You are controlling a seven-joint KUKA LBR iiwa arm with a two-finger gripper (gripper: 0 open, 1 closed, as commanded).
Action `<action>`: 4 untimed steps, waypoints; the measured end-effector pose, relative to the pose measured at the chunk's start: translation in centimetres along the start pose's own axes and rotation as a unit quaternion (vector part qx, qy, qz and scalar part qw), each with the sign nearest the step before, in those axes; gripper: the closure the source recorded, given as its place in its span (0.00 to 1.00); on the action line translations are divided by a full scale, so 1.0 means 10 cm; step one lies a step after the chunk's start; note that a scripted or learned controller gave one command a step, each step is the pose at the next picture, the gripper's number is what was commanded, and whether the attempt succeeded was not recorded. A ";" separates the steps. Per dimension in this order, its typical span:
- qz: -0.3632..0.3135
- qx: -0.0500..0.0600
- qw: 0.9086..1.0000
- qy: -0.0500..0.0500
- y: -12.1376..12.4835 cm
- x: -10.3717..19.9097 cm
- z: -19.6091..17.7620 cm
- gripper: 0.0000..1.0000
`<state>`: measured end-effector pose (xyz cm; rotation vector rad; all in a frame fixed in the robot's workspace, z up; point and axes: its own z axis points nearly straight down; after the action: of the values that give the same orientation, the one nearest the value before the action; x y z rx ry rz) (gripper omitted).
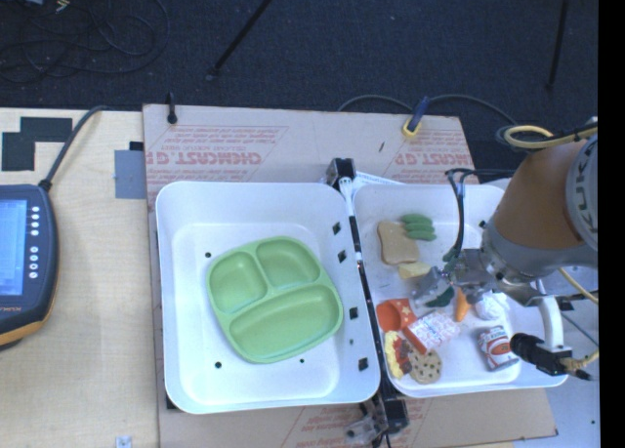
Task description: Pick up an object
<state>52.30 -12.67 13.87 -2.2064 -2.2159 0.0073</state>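
Note:
My gripper [438, 287] is low over the middle of the right bin [459, 192], with the arm reaching in from the right. Just under and around it lie several toy foods. A tan bread slice [396, 240] and a green pea pod [418, 226] sit behind it, and a pale yellow piece [414, 269] is at its left. A small orange carrot [462, 305] lies right beside it. A red piece [390, 314] and a red-and-white packet [430, 331] are in front. I see nothing clearly held.
The left bin [186, 241] holds a green divided plate [273, 298]. At the right bin's front lie a cookie [425, 367], a yellow-red piece [395, 350] and a small can [496, 346]. A handheld control pendant [20, 256] lies at far left.

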 end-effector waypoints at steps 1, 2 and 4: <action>0.001 -0.007 1.000 -0.004 0.51 0.13 0.51 0.00; 0.002 -0.006 1.000 -0.003 0.30 0.13 0.50 0.00; 0.004 -0.006 1.000 -0.001 0.02 0.13 0.39 1.00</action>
<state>52.44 -11.37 9.93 -2.2215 -2.2148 -0.0050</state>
